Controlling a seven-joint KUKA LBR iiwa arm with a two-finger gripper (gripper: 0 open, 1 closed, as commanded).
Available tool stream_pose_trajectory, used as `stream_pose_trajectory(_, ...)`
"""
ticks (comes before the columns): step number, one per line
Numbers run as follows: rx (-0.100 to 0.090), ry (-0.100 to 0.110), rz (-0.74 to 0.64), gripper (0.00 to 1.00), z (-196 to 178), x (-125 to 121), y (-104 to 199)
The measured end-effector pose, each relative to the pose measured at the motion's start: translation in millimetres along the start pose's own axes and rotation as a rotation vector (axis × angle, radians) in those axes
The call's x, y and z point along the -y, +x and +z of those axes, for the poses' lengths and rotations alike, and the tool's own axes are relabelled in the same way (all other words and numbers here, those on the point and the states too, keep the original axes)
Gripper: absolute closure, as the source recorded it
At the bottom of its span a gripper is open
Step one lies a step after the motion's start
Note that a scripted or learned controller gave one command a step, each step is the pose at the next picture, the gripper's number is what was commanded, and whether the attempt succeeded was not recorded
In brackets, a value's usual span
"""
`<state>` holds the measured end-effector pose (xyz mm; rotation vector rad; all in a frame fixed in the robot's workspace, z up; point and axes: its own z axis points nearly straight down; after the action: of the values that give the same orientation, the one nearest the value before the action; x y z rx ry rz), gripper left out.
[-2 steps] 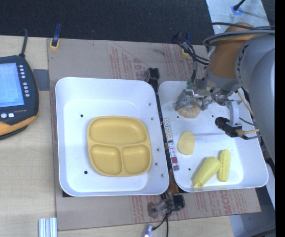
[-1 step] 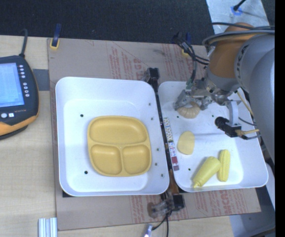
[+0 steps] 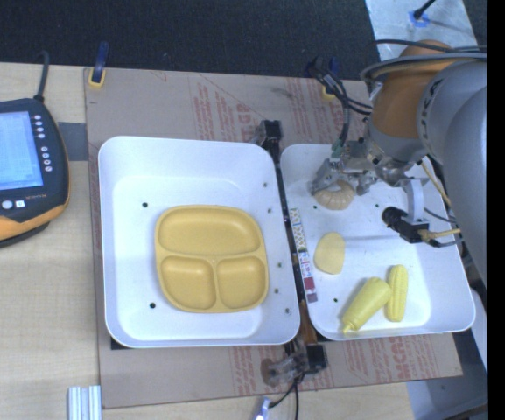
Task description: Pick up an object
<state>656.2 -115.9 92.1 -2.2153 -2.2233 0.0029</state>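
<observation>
Where a tan round object (image 3: 335, 198) lies at the far left of the right bin (image 3: 445, 322), my tool (image 3: 340, 175) sits right over it; whether it is spread or pinching, I cannot tell. Nearer lie a pale piece (image 3: 329, 254) and two yellow items (image 3: 376, 297).

Teach pendant (image 3: 11, 173) with lit screen at left edge of frame, on wooden bench (image 3: 33, 322). Brown cardboard sheet (image 3: 191, 103) under both bins. Blue clamp (image 3: 100, 64) at upper left corner of cardboard. Dark floor (image 3: 164, 11) across top.
</observation>
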Motion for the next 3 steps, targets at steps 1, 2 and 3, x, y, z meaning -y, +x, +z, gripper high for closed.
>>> stream_pose_trajectory(1,0.0,0.001,-0.002,1.0,-11,0,0)
stream_pose_trajectory(2,-0.001,-0.004,-0.002,1.0,-102,5,78)
stream_pose_trajectory(3,0.001,0.0,0.002,1.0,-124,38,41)
